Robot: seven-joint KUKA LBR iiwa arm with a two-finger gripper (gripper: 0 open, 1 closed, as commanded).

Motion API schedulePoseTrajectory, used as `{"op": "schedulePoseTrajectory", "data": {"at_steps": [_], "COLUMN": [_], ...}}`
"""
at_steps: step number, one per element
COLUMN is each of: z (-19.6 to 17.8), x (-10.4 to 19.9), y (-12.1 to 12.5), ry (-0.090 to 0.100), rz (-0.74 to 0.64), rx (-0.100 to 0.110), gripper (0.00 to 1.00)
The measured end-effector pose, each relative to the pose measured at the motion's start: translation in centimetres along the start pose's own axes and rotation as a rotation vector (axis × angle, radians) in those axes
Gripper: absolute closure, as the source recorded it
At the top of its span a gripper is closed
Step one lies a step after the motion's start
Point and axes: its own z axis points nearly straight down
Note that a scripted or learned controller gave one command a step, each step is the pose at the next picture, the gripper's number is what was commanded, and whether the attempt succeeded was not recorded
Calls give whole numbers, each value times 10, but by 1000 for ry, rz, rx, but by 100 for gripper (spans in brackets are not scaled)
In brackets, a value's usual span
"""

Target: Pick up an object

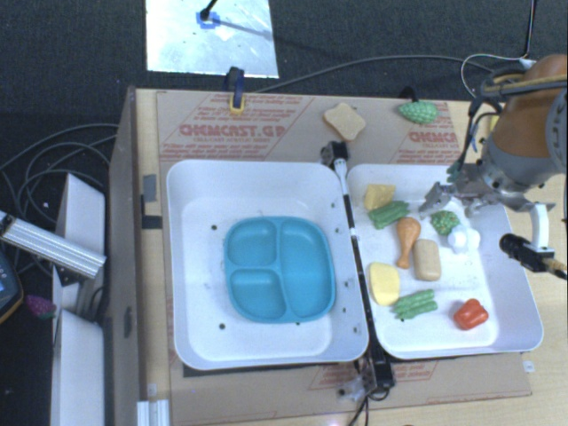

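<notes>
gripper (454, 204) low in the right bin (524, 327) just over the broccoli (445, 222), can't tell if fingers are apart or together, nothing visibly held, so pick not done, lift left

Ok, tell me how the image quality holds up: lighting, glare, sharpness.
Camera view: even, soft lighting with faint shadows; bright glare on the shiny sheet past the bench; the white right bin is near washed out; the blue tray and toy food are fairly sharp, while the gripper looks slightly soft.
</notes>
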Motion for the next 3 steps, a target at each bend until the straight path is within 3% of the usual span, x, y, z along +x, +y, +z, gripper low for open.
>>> {"op": "schedulePoseTrajectory", "data": {"at_steps": [1,2,3], "z": [77,66,16], "x": [25,25,28], "y": [-19,-18,-64], "ry": [0,0,0], "rz": [1,0,4], "rx": [0,-2,-1], "gripper": [0,100,100]}}
